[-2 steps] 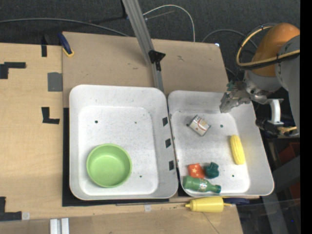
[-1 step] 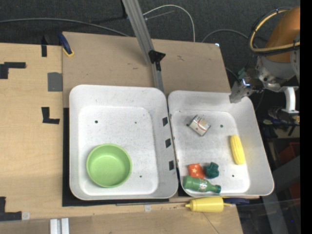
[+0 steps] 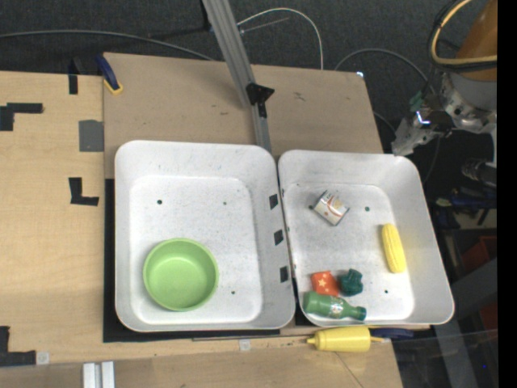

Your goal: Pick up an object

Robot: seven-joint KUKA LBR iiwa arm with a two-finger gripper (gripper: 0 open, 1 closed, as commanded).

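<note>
The claw (image 3: 408, 140) sits off the table's (image 3: 186, 95) far right corner, just beyond the back right corner of the right bin (image 3: 420, 217), hanging from the grey arm (image 3: 468, 95) with its orange band at the upper right; whether it is wide or narrow cannot be told, and nothing shows between its tips. Taking the right bin as the landmark, 5 things lie inside it: a small silver and red can (image 3: 329, 208) near the back middle, a yellow corn cob (image 3: 393, 247) along the right side, an orange block (image 3: 324, 283) and a dark green block (image 3: 350, 281) side by side near the front, and a green bottle (image 3: 333, 306) lying on its side just in front of those 2, against the front wall. All are well apart from the claw. Just outside the bin's front rim, on the table edge, lies a yellow bottle (image 3: 343, 339). Touching the bin's left side is the left bin (image 3: 194, 160), which holds a green bowl (image 3: 181, 274) upright in its front left part. A grey metal pole (image 3: 234, 47) slants down from the top to the point where the 2 bins meet at the back. Thin cables (image 3: 283, 14) loop over the dark floor behind the table.
</note>
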